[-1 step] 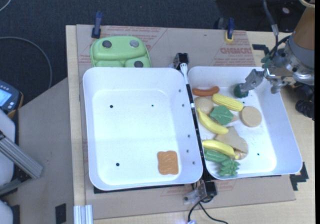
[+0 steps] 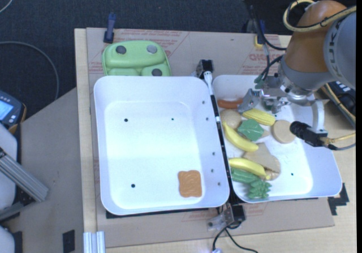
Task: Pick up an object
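My gripper (image 2: 261,102) hangs over the far part of the right bin (image 2: 317,181), just above a small yellow banana (image 2: 259,116) and next to a red sausage (image 2: 229,103). Below it lie a green leafy piece (image 2: 250,130), a longer banana (image 2: 238,138), a round tan cookie (image 2: 283,131), a beige piece (image 2: 264,161), another banana (image 2: 247,166) and green vegetables (image 2: 254,185). I see nothing held between the fingers. In the left bin (image 2: 113,104) an orange-brown toast piece (image 2: 190,183) rests near the front right corner.
A green moulded tray (image 2: 136,59) stands behind the left bin. A black clamp (image 2: 205,68) sits at the back where the bins meet. Cables run along the right bin's right side (image 2: 322,140).
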You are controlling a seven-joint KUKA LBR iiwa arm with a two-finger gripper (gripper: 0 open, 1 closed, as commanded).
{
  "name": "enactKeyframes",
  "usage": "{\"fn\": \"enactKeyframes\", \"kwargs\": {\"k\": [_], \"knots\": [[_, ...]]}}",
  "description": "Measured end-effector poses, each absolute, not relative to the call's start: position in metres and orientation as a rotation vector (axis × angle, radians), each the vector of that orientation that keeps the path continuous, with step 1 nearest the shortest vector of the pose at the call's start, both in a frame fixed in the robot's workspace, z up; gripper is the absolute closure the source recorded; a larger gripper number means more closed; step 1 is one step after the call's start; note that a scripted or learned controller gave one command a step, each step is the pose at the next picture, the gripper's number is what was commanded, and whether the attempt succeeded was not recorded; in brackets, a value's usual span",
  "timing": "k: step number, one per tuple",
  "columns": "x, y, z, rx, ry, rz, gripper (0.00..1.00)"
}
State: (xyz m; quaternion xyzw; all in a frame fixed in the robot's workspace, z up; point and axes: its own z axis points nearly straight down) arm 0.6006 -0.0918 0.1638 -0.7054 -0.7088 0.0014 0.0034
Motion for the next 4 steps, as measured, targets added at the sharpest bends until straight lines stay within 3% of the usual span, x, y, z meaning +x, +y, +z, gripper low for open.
{"fn": "enactKeyframes", "kwargs": {"k": [1, 2, 3, 4], "knots": [[0.586, -0.119, 0.08, -2.22, -2.214, 0.007, 0.0], [0.589, -0.118, 0.095, -2.224, -2.22, 0.0, 1.0], [0.609, -0.037, 0.192, -2.216, -2.237, -0.017, 1.0], [0.592, 0.023, 0.278, -2.217, -2.232, -0.011, 1.0]]}}
